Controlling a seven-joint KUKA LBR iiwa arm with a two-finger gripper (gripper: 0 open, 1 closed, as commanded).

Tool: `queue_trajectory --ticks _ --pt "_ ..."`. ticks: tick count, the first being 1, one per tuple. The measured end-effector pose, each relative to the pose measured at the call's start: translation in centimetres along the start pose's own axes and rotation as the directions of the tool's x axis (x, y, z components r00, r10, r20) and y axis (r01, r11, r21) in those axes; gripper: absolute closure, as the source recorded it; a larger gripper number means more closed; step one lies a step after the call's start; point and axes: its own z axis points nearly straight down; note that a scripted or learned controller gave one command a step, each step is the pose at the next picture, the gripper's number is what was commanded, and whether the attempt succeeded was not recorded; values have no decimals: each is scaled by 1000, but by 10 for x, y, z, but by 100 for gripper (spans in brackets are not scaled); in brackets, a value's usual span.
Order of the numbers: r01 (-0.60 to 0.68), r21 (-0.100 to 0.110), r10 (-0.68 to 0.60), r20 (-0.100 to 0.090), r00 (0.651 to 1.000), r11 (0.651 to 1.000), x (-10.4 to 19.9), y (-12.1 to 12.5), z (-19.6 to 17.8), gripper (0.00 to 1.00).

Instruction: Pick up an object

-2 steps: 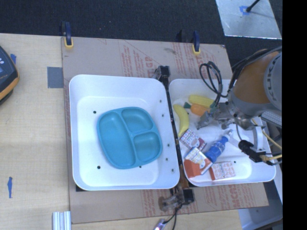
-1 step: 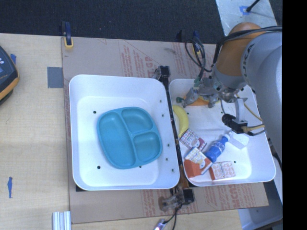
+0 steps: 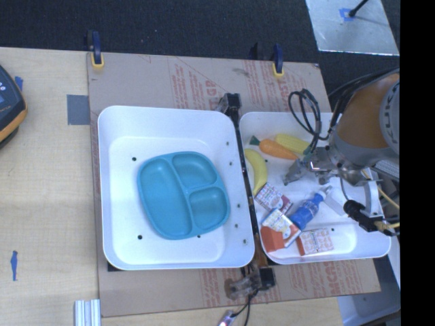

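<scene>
The right white bin (image 3: 367,250) holds a yellow banana (image 3: 256,170), an orange carrot (image 3: 277,149), a yellow piece (image 3: 293,141) behind it, a blue bottle (image 3: 307,209) lying on its side, small printed packets (image 3: 269,197) and a red packet (image 3: 274,239). My gripper (image 3: 295,176) reaches in from the right and sits low in this bin. It is just in front of the carrot and right of the banana, above the packets. The grey and orange arm (image 3: 363,124) covers the bin's right back corner.
The left white bin (image 3: 115,131) bears a blue divided plate (image 3: 183,194). A black cable (image 3: 304,109) loops over the right bin's back rim. Clamps (image 3: 96,49) hold the cardboard sheet at the back. A dark device (image 3: 8,100) lies at the far left.
</scene>
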Motion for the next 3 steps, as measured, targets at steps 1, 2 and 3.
queue_trajectory --ticks 1,2,3 --pt "1 -2 -1 -2 1000 1000 40 74 -1 0" --pt "-5 13 5 0 1000 1000 56 82 1 0" --pt "-2 16 2 -1 1000 1000 56 81 -9 100"
